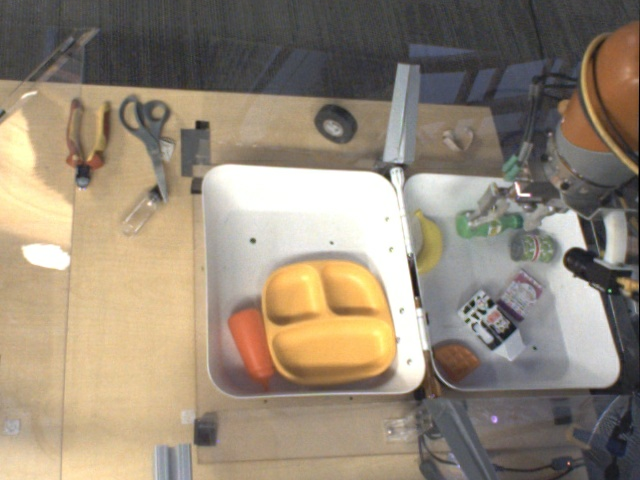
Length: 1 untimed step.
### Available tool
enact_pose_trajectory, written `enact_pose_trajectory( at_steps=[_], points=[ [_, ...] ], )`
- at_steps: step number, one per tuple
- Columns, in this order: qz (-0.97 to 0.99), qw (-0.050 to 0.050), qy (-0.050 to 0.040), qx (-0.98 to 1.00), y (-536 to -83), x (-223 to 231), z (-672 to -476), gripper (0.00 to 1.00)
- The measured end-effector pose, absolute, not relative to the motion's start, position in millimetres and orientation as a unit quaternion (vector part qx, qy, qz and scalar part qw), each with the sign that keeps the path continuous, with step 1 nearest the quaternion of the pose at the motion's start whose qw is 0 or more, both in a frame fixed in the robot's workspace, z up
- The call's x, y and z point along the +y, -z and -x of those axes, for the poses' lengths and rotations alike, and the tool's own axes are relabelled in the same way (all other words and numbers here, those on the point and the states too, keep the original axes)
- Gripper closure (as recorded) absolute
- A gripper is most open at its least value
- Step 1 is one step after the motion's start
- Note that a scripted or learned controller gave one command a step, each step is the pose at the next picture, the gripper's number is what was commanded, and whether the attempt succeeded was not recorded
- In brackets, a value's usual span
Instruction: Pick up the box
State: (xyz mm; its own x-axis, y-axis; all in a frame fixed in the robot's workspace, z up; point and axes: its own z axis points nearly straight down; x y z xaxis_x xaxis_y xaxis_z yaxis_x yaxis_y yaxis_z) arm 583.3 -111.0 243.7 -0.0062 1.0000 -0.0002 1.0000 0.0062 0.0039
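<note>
The box (498, 314) is a small carton with black-and-white print and a pink-and-white end, lying flat in the middle of the right bin (590, 373). My gripper (508, 200) hangs over the far part of that bin, well beyond the box and directly above a green bottle (482, 225) lying on its side. The grey arm with its orange band (610, 78) comes in from the upper right. Nothing can be seen held in the gripper.
In the right bin also lie a yellow banana (429, 240) by the left wall, a small green can (533, 246) and a brown round item (456, 359) near the front. The left bin (300, 198) holds a yellow divided tray (328, 320) and an orange carrot-like piece (250, 346). Scissors, pliers and a tape roll rest on the bench.
</note>
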Motion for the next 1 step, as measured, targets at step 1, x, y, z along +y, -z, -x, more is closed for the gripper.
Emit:
enact_pose_trajectory(
  at_steps=[1],
  points=[
    [-0.683,0.002,-0.0013,0.730,-188.1,-171.7,-539.9,0.00]
  ],
)
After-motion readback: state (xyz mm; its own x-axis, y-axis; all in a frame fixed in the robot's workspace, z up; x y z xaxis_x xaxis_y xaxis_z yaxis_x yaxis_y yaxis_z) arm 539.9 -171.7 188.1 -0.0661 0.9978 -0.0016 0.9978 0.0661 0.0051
